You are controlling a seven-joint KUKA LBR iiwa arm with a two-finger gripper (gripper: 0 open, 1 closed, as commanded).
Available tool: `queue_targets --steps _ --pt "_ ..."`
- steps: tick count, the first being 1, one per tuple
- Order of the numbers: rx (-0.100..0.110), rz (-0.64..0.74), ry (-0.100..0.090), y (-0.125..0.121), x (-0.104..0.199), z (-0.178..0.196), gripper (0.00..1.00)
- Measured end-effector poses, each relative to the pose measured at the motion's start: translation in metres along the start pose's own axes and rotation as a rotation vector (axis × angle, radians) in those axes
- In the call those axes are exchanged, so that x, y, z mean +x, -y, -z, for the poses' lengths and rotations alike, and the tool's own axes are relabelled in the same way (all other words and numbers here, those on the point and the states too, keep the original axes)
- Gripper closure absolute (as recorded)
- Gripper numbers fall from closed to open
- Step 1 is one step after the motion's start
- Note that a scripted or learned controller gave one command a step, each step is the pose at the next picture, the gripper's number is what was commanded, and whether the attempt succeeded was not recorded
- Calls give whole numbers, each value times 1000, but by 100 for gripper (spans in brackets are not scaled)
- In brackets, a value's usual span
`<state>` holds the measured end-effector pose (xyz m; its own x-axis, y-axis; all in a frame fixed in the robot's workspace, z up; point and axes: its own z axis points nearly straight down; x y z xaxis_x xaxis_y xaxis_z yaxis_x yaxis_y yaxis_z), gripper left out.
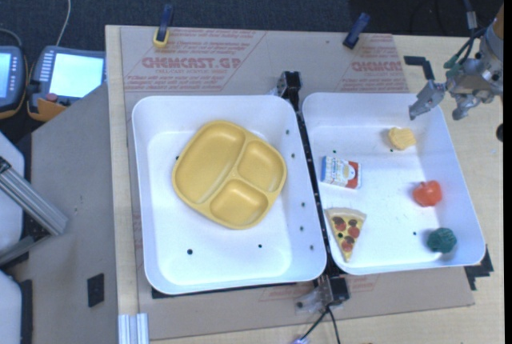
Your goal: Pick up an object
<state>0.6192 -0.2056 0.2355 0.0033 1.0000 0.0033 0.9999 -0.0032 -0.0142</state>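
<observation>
Objects for picking lie in the right bin (pixel 456 166): a yellow lump (pixel 402 138) near the far side, a small carton (pixel 340 172), a pizza slice toy (pixel 347 229), an orange-red ball (pixel 428 194) and a dark green piece (pixel 441 239) in the near corner; my gripper (pixel 444 102) hangs over the bin's far right corner, fingers apart, holding nothing; the left bin (pixel 152 198) bears a yellow divided plate (pixel 230 174).

Gripper (pixel 442 104): grey metal, two slim fingers, each ending in a small angled tip. Wrist block above them is compact, silvery-grey, with dark recesses and a stepped housing. Thin green wire loops along the wrist's side. A dark cable runs upward from the housing. Surfaces matte; markings too small to read.
</observation>
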Motion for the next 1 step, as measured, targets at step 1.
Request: queue_targets --steps 1 --pt "-14 4 3 -3 1 8 0"
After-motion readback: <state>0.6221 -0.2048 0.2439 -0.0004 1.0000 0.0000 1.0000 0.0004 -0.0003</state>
